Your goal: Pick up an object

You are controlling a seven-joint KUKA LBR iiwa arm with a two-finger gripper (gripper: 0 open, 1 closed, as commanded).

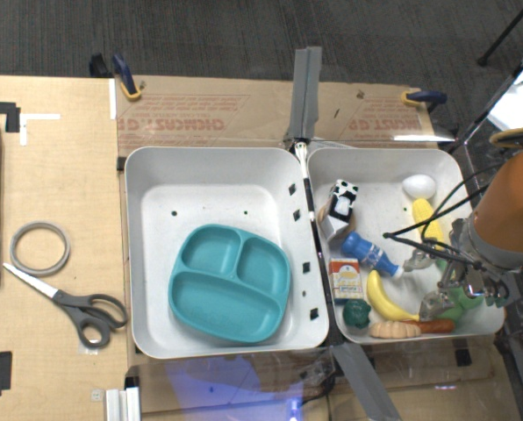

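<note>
Although the right-hand white bin [318, 160] holds a crowd of small things, the one nearest the gripper [450, 288] is a curved yellow plastic banana [384, 298], lying with its long axis running from about eleven o'clock to five o'clock, its upper tip by a blue plastic bottle [365, 252] and its lower end near the bin's front wall. Just below it, along that front wall, lie a tan bread-like piece [390, 330] and a small orange carrot-like piece [437, 326], end to end. At the banana's eight o'clock sits a dark green round toy [356, 313], with a red-and-white small carton [345, 280] above that. Farther toward twelve o'clock stand a black-and-white cow-patterned toy [341, 200], a white egg-shaped object [419, 185] and a second yellow piece [425, 217].

At the banana's three o'clock the gripper hangs low in the bin over a green object [462, 301]; whether its fingers are spread or pressed together cannot be told, nor whether anything sits between them.

At nine o'clock, the left white bin [156, 182] bears a teal three-compartment plastic plate [232, 283]. Grey-handled scissors [73, 303] and a tape roll [39, 247] lie on the bench beyond.
</note>
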